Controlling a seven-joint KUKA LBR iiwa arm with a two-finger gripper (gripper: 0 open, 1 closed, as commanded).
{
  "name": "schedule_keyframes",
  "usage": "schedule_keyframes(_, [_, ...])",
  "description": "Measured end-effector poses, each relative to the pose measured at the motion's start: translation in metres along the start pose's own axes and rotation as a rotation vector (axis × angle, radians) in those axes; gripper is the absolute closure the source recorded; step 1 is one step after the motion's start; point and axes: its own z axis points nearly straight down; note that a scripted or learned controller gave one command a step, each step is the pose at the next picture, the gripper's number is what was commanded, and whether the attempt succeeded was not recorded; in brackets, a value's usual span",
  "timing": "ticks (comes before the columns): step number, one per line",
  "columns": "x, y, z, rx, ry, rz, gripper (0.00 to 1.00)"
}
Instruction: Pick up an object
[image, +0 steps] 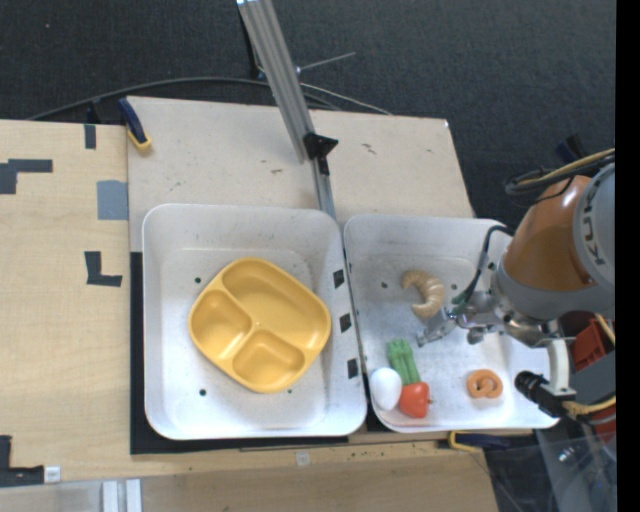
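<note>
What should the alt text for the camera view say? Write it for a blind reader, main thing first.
A grey and orange robot arm reaches from the right, its gripper low in the right bin just below a croissant. Nearby lie a green vegetable, white egg, tomato and orange ring; the left bin holds a yellow divided plate.

Two bins sit side by side on the worktop (250, 140). The left bin (165, 330) holds a divided plate (260, 323) near its middle. The right bin (400, 240) holds five items — a croissant (427, 290) toward the centre, a ridged stick (403, 360) nearer the front, an egg (385, 386) and a tomato (414, 399) touching at the front edge, and a ring (485, 385) to the right. The claw (445, 322) hangs just in front of the croissant, with the arm (548, 250) over the bin's right wall.
</note>
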Motion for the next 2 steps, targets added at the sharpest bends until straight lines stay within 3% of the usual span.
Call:
schedule_keyframes(1, [0.0,0.0,0.035,-0.008,-0.003,0.0,0.0])
schedule_keyframes(2, [0.001,0.0,0.023,-0.007,-0.001,-0.001,1.0])
